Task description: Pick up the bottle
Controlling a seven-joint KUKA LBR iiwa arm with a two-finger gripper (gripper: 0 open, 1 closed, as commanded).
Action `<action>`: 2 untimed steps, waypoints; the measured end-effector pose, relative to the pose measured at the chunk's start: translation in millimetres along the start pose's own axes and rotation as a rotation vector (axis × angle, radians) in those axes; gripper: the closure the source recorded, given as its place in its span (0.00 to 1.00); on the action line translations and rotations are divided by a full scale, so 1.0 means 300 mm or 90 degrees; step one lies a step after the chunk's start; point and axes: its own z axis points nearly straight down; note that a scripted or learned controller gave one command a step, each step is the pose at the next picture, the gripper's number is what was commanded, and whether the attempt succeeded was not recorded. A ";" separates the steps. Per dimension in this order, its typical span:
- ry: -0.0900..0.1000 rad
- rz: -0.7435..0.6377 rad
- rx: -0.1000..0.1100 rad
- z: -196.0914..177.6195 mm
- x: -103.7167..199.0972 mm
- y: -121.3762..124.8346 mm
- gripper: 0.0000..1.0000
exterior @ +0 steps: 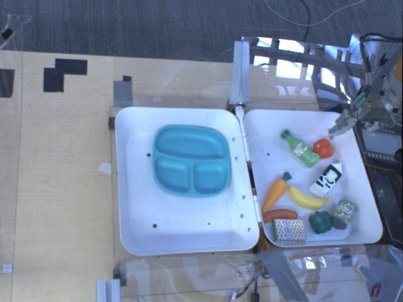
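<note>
The green bottle point(300, 148) lies on its side in the upper part of the right bin point(371, 231), with its dark cap pointing up-left. A red tomato point(322, 147) sits just to its right. My gripper point(343, 124) hangs at the bin's upper right corner, above and to the right of the tomato and apart from the bottle. Nothing shows in its grasp.
The right bin also holds a milk carton point(325, 180), carrot point(276, 192), banana point(307, 198), sausage point(279, 215), small box point(289, 229), green pepper point(320, 222) and can point(344, 214). A blue divided plate point(191, 159) lies in the left bin point(135, 231).
</note>
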 end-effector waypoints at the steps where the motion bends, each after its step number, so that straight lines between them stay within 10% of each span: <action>1: 0.000 0.037 0.001 0.283 0.025 0.036 0.00; 2: 0.000 -0.014 -0.002 0.542 0.087 0.209 0.00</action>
